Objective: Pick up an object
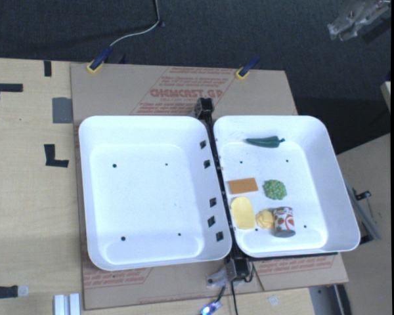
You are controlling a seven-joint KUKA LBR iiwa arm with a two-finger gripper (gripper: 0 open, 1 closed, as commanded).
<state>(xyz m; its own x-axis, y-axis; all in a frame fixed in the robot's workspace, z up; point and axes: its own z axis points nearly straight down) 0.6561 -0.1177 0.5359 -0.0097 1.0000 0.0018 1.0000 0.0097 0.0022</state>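
The right bin (pixel 315 140) holds several small items. A dark green pepper (pixel 264 142) lies near its far side. An orange-brown flat block (pixel 242 186) sits left of a green bumpy ball (pixel 274 189). Nearer the front lie a pale yellow piece (pixel 242 212), a small yellow lump (pixel 264 219) and a red and white can (pixel 284 222) on its side. My gripper (pixel 356 15) hangs blurred at the top right, high above the dark floor and well away from both bins.
The left bin (pixel 95 176) touches the right one along a clipped seam (pixel 213 176). Both rest on a cardboard sheet (pixel 184 90) held by blue and yellow clamps (pixel 100 60). A white cable (pixel 154 12) runs across the dark floor behind.
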